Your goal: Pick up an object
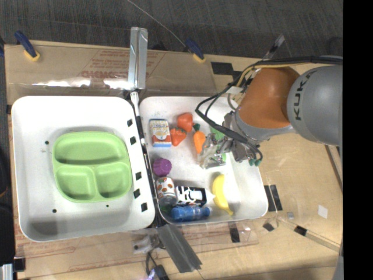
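Right now: the arm (303, 104) reaches in from the right and hangs low over the right bin (247, 206), wrist tipped down toward the toys.
Gripper: the gripper (213, 155) sits in the middle of the right bin, between the carrot and the banana; cables and the orange band crowd the view above it.
Fingers: too cluttered to call, so it cannot be told whether they are spread or pressed together, and nothing can be seen pinched between them.
Nearest targets: the orange carrot (199, 141) lies just up-left of the fingertips, the yellow banana (219, 191) just below; either looks like the likely pick, judging by where the gripper hovers.
Other toys, top: a small carton (159, 132) stands against the dividing wall, with a red-orange pepper piece (184, 121) and a red strawberry-like piece (177, 136) beside it.
Other toys, bottom: a purple piece (162, 167), a spotted can (165, 187), a black-and-white cow-pattern toy (190, 196) and a blue item (189, 213) bunch along the near-left corner, touching one another, so a clean grasp there looks harder.
Left bin: the left bin (29, 121) carries a green divided tray (91, 165), well apart from the gripper.
Progress: no object looks lifted yet; the pick is still to be made.
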`<state>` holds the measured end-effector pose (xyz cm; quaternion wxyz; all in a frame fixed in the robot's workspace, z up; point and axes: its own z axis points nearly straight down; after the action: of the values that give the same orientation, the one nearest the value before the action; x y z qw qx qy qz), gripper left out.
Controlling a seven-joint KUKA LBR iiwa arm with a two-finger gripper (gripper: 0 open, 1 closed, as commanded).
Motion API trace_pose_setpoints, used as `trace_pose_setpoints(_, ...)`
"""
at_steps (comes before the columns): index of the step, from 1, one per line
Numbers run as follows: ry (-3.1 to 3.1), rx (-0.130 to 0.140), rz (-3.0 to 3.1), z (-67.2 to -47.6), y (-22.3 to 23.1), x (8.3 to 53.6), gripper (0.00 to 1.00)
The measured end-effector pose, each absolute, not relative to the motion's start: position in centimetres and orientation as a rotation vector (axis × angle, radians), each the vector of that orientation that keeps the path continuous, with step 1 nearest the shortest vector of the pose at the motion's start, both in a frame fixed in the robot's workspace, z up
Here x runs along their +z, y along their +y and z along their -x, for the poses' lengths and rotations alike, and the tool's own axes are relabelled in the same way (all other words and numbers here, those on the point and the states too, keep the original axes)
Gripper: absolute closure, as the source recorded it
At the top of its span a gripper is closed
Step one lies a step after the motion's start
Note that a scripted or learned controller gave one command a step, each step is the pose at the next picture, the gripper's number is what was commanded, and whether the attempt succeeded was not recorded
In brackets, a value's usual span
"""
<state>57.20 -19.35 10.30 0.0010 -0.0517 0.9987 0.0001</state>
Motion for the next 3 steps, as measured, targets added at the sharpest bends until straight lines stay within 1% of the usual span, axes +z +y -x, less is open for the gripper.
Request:
trace_pose_setpoints(1, 3.136, 0.001, 0.163, -57.2, -19.3, 10.3, 0.00)
trace_pose_setpoints(2, 3.139, 0.001, 0.006, -59.6, -16.9, 9.1, 0.00)
trace_pose_setpoints(3, 3.136, -0.001, 0.015, -59.7, -16.8, 10.1, 1.00)
